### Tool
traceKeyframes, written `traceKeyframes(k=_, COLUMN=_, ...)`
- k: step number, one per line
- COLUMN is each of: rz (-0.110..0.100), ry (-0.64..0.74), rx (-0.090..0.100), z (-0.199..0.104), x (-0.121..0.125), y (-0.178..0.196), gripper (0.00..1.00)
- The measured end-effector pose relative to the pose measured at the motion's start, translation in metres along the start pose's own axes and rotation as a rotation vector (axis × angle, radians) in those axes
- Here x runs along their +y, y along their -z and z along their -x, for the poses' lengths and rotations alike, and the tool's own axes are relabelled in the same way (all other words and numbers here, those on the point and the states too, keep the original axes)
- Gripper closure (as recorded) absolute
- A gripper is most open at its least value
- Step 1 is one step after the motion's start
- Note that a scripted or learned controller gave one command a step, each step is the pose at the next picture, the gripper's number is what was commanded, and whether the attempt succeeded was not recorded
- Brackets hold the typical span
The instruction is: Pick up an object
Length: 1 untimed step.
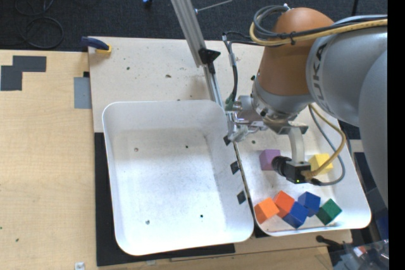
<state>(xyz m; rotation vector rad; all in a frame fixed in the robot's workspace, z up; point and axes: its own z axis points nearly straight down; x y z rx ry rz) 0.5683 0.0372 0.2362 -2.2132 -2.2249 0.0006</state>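
The gripper (239, 126) hangs over the rim between the bins; I cannot tell whether its jaws are apart or together; the purple cube (269, 158) lies near it in the right bin (349, 194); descending here risks striking the rim and missing the cube.

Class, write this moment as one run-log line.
gripper: at right bin's left wall | nearest: purple block, apart | held: nothing seen

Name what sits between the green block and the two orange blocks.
In the camera view, two blue blocks lie between the green block and the orange blocks.
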Motion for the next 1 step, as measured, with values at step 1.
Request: traceKeyframes(k=1, rz=0.0, ry=-0.002, rx=-0.001, z=-0.0453, x=0.0133, y=-0.0142, gripper=1.0)
